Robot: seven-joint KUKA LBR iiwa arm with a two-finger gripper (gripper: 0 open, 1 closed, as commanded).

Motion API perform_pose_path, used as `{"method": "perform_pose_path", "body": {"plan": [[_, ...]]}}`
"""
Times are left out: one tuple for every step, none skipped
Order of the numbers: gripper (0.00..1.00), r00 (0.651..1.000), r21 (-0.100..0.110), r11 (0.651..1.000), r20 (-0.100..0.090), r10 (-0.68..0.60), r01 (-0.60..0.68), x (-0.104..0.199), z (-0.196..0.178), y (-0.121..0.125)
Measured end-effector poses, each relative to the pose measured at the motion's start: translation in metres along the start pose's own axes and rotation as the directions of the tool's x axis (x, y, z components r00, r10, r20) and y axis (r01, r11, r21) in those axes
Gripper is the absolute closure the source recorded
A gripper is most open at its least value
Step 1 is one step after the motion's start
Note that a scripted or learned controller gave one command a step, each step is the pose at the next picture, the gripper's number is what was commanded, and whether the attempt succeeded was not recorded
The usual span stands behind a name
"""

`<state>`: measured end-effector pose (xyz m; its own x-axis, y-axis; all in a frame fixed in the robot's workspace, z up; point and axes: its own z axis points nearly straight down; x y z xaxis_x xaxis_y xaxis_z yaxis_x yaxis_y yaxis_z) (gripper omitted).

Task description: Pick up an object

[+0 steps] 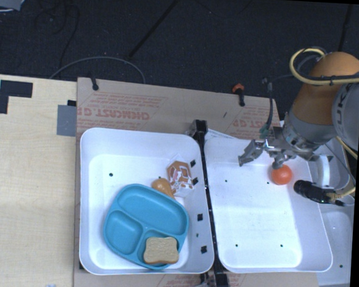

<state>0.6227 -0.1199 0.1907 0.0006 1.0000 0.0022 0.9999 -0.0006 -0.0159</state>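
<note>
A small red-orange ball (281,175) lies in the right bin (265,238) near its far right corner. My gripper (264,157) hangs just above and to the left of the ball, at the bin's far edge. Its two fingers are spread open, and the ball sits beside the right finger, not between the two. In the left bin (94,177) a blue divided plate (140,220) carries a tan slice of bread (161,250). A small orange piece (162,186) and a brown-and-white patterned piece (180,173) lie by the plate's far edge.
A black divider (203,197) runs between the two bins. A black cable part (314,191) of the arm hangs over the right bin's right rim. Cardboard (145,110) lies under both bins, with the wooden bench (23,184) to the left.
</note>
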Motion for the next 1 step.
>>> {"method": "perform_pose_path", "body": {"plan": [[0.00, 1.000, -0.013, 1.000, 0.002, -0.001, 0.001, -0.0001, -0.0070, 0.0029]]}}
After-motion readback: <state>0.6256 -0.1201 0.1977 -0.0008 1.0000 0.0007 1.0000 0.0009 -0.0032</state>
